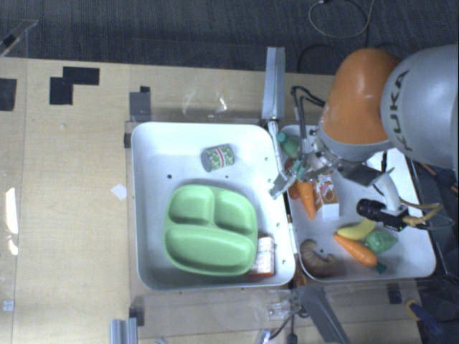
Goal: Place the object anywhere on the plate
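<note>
I could not tell from the overhead view whether the fingers of the gripper (295, 172) were apart or closed; they sat low at the wall dividing the two bins. A small carrot (307, 198) lay just right of that wall, right beside the fingers, apparently the object in question. I judged it light, stiff and smooth, likely to roll, so best pinched across its thick middle. The green plate (211, 229) lay left of the wall, with bare floor of the left bin (154, 192) around it. A small can (219, 157) and a box (265, 256) bordered the plate, leaving it a broad landing area.
</note>
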